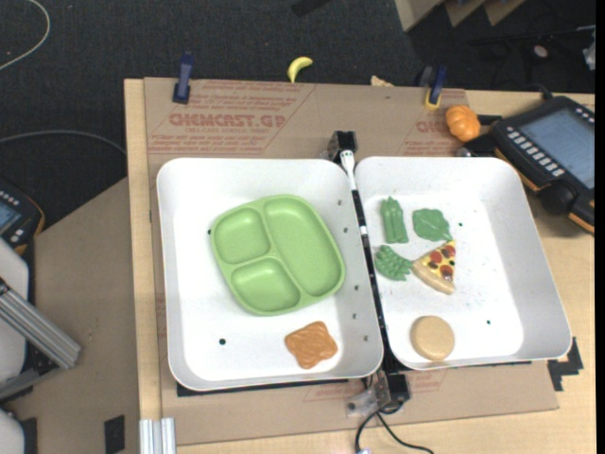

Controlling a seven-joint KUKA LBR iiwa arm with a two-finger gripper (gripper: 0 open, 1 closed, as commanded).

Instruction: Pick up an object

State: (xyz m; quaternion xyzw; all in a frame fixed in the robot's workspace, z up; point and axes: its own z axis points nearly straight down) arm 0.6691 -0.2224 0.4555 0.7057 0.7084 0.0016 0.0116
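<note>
Two white bins sit side by side on the counter (142, 253). The left bin (189, 329) holds a green divided plate (276, 253) in its middle and an orange waffle (311, 344) near its front edge. The right bin (510, 253) holds a green pod (393, 220), a leaf (431, 223), a leafy green piece (393, 263), a pizza slice (440, 267) just beside it, and a tan round cookie (433, 338) toward the front
</note>
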